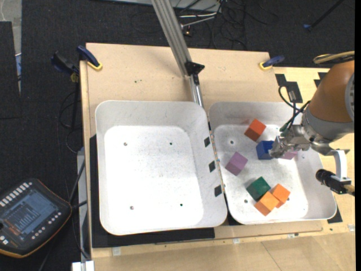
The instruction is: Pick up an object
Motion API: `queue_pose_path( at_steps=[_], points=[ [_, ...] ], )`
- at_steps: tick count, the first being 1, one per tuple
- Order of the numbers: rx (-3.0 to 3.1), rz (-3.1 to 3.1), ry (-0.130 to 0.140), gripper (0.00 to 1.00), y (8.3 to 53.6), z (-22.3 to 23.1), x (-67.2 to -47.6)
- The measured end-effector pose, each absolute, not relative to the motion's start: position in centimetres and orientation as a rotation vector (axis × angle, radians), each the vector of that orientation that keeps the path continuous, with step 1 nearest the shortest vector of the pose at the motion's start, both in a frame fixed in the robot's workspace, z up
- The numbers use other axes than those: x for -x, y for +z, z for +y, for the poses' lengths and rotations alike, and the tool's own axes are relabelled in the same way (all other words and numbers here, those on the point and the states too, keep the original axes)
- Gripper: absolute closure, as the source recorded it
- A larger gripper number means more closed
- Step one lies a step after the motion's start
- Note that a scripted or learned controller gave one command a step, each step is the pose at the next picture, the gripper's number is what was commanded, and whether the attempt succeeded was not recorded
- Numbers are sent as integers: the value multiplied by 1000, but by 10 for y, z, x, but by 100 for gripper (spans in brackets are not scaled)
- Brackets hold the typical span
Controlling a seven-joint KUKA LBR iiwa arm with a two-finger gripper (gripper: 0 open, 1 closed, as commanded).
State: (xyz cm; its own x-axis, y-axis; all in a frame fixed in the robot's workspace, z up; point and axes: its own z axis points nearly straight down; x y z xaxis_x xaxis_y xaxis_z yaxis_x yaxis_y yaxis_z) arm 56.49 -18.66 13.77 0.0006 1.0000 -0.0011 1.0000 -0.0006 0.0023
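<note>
- Over the right bin, the pincer hung low beside the blue block, apparently lined up to grab it; whether it was spread or pinching, I could not tell.
- Orange, purple and green blocks lay scattered nearby as other candidates.
- Beside it on the counter, the left bin seemed kept free for drop-offs.
</note>
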Motion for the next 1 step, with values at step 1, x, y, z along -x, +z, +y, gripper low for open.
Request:
queue_pose_path(
  at_steps=[1],
  points=[
    [-2214,2219,5,100,200,-190,-571]
  ],
)
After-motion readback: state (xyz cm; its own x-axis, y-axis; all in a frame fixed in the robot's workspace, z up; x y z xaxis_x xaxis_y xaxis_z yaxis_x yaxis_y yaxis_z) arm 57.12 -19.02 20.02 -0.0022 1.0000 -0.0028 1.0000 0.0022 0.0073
